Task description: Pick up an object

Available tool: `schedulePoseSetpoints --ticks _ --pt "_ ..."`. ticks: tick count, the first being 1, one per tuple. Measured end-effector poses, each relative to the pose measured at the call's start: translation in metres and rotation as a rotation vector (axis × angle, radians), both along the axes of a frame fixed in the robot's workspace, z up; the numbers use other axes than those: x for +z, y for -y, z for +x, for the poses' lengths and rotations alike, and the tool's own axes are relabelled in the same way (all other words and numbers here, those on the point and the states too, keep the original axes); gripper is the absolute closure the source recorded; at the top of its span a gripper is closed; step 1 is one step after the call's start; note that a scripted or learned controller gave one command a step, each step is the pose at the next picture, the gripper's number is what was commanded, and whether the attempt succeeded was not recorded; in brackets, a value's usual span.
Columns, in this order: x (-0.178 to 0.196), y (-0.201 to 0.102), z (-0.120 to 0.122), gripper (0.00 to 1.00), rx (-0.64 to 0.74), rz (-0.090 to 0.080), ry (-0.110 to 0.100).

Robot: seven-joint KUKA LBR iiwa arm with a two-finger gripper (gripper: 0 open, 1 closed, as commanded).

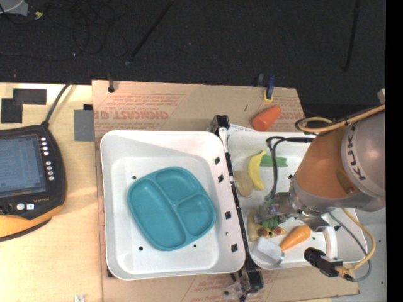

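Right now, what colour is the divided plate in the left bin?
Teal blue; the divided plate shows plainly in the camera view.

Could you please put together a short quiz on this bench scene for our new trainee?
1. True or false: the teal plate lies in the left bin.
2. Which thing lies outside both bins, on the cardboard? A) the banana B) the carrot at the top C) the teal plate
3. Fill in: the arm hangs over the ____ bin.

Key
1. True. The plate has three sections and lies flat in the left bin.
2. B. That carrot lies on the cardboard just above the right bin; a second carrot lies inside that bin.
3. Right.
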State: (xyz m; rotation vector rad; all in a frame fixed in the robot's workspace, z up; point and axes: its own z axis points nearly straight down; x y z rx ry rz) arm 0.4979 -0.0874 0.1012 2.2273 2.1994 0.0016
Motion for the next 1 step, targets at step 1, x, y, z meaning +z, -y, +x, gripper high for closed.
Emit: schedulePoseSetpoints --ticks 1 --pt "0.0915 -0.0342 0.0469 1.00 0.018 0.008 0.000"
